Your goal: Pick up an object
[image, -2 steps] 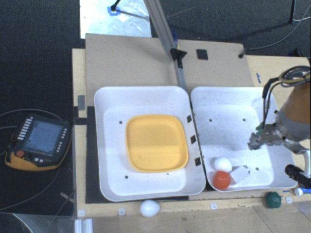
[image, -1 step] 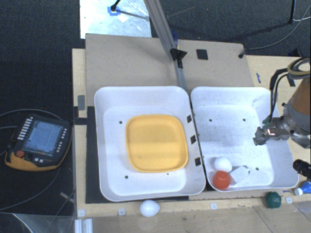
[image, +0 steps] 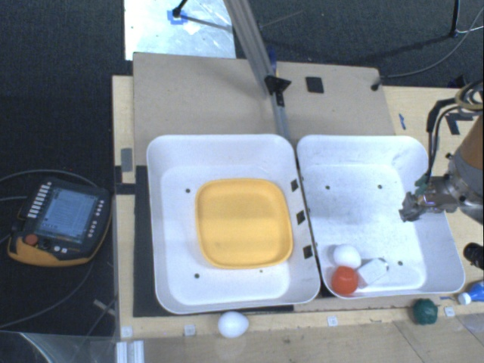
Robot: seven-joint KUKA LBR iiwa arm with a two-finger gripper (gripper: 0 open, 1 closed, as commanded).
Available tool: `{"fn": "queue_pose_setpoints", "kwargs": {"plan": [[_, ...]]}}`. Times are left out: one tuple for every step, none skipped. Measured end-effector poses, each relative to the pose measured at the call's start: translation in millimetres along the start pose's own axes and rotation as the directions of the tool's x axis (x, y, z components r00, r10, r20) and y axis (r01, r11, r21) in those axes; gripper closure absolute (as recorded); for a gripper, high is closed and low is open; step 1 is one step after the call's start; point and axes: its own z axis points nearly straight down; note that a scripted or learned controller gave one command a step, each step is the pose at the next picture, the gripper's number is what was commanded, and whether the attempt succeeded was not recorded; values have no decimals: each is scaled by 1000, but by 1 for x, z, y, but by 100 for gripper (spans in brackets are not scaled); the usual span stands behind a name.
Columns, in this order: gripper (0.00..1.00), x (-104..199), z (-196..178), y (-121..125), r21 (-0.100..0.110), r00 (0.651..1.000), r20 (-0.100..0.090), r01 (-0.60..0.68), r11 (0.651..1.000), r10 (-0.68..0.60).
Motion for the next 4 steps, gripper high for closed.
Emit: {"fn": "queue_pose_setpoints", "kwargs": {"plan": [[100, 47, 4, 12, 1, 1000, -2, 4, 1000, -4], [100, 99, 9, 35, 1, 1000, -2, 5, 1000, -5], [100, 151, -6, 58, 0, 1000, -2, 5, 1000, -5], [100, 203, -4, 68, 2, 1000, -2, 4, 1000, -4]]}}
